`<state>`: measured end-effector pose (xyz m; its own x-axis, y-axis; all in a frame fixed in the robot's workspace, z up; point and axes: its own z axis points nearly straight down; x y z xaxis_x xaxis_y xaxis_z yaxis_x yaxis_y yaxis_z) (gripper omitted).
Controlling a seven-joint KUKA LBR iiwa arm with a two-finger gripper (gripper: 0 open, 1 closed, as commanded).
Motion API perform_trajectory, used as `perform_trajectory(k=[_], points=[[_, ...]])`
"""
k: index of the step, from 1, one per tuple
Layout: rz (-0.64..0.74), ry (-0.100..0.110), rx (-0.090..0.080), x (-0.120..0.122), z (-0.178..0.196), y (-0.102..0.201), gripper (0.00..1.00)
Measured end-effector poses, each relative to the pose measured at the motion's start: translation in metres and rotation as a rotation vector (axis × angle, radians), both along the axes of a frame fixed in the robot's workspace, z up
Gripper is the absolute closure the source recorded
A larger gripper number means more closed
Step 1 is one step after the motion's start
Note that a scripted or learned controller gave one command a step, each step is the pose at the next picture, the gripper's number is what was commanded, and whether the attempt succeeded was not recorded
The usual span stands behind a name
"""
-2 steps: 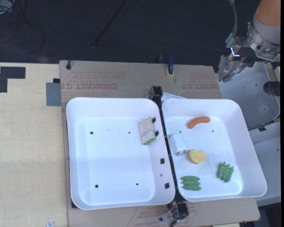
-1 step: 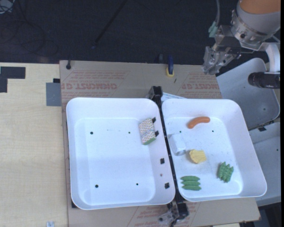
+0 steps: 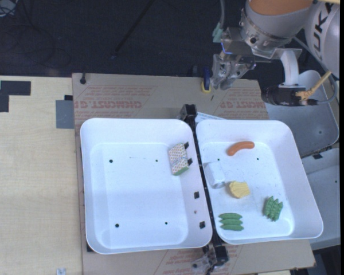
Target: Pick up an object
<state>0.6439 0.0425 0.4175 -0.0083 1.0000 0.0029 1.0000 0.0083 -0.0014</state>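
Hovering above the far edge of the table (image 3: 34,171), your pincer (image 3: 223,80) hangs beyond the right bin (image 3: 301,171), well apart from everything in it; you cannot tell how it is set. In that bin you see an orange sausage (image 3: 241,148) at the far side, a clear cup (image 3: 215,175) by the left wall, a yellow piece (image 3: 238,189) just beside it, green pea pods (image 3: 231,222) near, and a green leafy piece (image 3: 272,208) to the right. A patterned sponge (image 3: 178,158) leans at the left bin's (image 3: 94,211) right wall.
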Motion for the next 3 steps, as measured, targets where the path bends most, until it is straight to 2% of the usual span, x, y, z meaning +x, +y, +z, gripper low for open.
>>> perform_trajectory(k=[1, 2, 3], points=[[0.0, -0.003, 0.0, 0.0, 0.049, 0.08, 1.0], [-0.003, 0.002, -0.001, 0.0, 0.044, 0.132, 1.0], [-0.003, 0.001, -0.001, 0.0, 0.057, 0.187, 1.0]])
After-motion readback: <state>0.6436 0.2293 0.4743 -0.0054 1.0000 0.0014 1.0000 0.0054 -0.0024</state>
